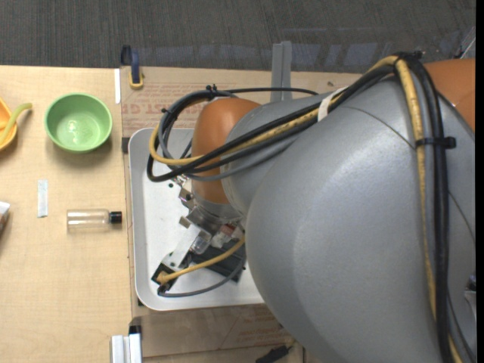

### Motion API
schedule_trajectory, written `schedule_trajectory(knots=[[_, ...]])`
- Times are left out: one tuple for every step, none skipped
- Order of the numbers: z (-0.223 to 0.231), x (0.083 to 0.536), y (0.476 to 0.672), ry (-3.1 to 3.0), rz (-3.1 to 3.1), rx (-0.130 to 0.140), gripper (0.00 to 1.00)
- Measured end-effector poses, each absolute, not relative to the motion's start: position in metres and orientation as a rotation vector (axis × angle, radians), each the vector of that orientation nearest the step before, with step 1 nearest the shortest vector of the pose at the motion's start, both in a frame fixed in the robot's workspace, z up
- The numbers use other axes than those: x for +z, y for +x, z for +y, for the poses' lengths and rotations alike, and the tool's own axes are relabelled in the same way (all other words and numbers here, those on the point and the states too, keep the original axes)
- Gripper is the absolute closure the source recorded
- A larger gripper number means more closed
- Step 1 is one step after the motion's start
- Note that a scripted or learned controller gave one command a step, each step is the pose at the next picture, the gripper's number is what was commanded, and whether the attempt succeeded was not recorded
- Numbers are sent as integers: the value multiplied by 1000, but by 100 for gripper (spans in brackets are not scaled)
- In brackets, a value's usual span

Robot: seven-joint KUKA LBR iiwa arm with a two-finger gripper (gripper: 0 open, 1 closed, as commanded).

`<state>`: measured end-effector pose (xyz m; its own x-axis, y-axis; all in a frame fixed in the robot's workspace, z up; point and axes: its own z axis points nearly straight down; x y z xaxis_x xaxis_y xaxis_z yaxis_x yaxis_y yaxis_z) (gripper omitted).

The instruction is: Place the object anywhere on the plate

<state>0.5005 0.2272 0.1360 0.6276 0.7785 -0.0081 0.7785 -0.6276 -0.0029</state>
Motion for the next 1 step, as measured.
schedule_trajectory(knots=[[227, 136, 501, 2834, 1354, -13, 0]])
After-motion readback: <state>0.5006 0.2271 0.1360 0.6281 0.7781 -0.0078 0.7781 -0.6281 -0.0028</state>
